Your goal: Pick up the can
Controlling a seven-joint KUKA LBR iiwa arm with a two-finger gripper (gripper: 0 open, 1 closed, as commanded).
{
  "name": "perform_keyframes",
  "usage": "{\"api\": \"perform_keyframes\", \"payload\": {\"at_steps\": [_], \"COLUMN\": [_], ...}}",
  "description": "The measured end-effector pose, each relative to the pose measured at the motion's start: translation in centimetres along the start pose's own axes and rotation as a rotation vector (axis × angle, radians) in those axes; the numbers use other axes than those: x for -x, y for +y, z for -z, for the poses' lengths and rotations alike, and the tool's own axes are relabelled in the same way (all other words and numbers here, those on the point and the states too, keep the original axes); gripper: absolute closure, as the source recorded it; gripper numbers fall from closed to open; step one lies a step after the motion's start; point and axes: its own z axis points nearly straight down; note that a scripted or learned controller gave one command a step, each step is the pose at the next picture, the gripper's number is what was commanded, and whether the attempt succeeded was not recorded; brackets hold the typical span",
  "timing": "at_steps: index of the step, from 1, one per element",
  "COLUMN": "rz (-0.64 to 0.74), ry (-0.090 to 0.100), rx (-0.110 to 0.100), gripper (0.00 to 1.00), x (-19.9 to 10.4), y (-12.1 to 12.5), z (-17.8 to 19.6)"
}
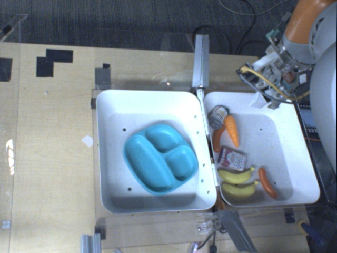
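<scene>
while can [217, 116] lies beside carrot [231, 131] | tool [267, 91] well apart | tool state: cannot tell

Grey arm [325, 62] entering from right, orange band [310, 9] above wrist, claw [271, 96] tilted down-left

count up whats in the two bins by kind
blue divided plate: 1
can: 1
carrot: 1
orange piece by the bin wall: 1
dark red packet: 1
banana: 2
sausage: 1
total: 8

Robot lab: KUKA arm [311, 10], bench [52, 136] w/ white bins [113, 121], cables [246, 5].
</scene>
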Motion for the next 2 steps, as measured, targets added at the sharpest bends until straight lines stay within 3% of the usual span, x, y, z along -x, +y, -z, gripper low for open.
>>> {"api": "perform_keyframes", "payload": {"at_steps": [1, 2], "rz": [-0.165, -0.190], "ry": [0.003, 0.004], "rx": [-0.001, 0.000], "gripper": [1.00, 1.00], "x": [-0.9, -1.8], "y": [-0.7, -3.6], "z": [0.0, 10.0]}}
